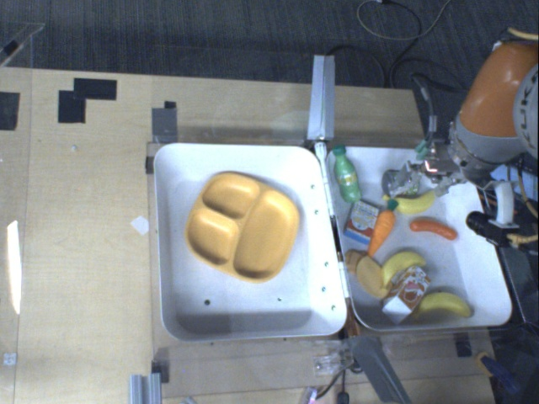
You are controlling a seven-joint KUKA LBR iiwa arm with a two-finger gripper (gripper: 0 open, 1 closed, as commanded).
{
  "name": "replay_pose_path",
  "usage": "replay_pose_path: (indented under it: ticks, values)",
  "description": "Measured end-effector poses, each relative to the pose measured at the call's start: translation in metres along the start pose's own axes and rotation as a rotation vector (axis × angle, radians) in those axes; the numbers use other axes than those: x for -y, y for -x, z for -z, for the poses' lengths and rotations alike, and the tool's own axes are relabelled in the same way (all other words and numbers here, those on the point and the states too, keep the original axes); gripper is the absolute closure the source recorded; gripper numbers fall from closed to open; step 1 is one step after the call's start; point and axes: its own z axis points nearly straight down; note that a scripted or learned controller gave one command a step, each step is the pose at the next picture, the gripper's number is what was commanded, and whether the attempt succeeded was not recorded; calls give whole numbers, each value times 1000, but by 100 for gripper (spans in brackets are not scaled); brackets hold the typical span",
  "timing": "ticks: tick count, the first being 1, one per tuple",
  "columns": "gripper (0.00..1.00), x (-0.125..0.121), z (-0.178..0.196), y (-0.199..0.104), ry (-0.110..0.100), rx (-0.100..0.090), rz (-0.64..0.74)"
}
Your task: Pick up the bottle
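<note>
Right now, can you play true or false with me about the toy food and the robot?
1. The green bottle lies in the right bin, near its far left corner. True.
2. The big yellow divided tray sits in the right bin. False: it sits in the left bin.
3. The gripper is holding the bottle. False: the bottle lies apart from it, to its left in the picture.
4. An orange carrot lies in the same bin as the bottle. True.
5. A banana lies near the front of the right bin. True.
6. The red sausage lies in the left bin. False: it lies in the right bin.
</note>
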Motion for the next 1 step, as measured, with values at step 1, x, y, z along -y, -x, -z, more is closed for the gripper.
replay_pose_path:
  ticks: [1]
  values:
    - [0,-49,26,-2,4,1,-229]
